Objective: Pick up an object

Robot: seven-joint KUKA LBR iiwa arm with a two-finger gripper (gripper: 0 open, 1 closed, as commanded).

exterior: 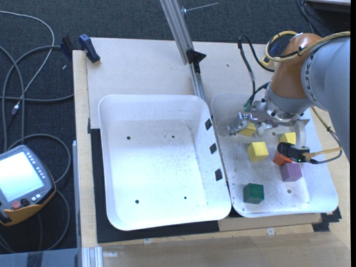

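My claw (245, 125) is down low in the right bin (317, 202), right over a small yellow block (248, 129) — whether it's apart or clamped, I cannot tell — the bigger yellow cube (258, 151) waits just beside.

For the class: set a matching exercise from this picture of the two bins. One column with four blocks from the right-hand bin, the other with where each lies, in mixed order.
Blocks:
1. green block
2. purple block
3. large yellow block
4. orange block

Places:
A. mid-bin, left of the orange block
B. nearest the bin's front rim, apart from the rest
C. right of the green block, just below the orange one
D. between the large yellow and purple blocks, under a black part of the arm

Pairs: 1-B, 2-C, 3-A, 4-D
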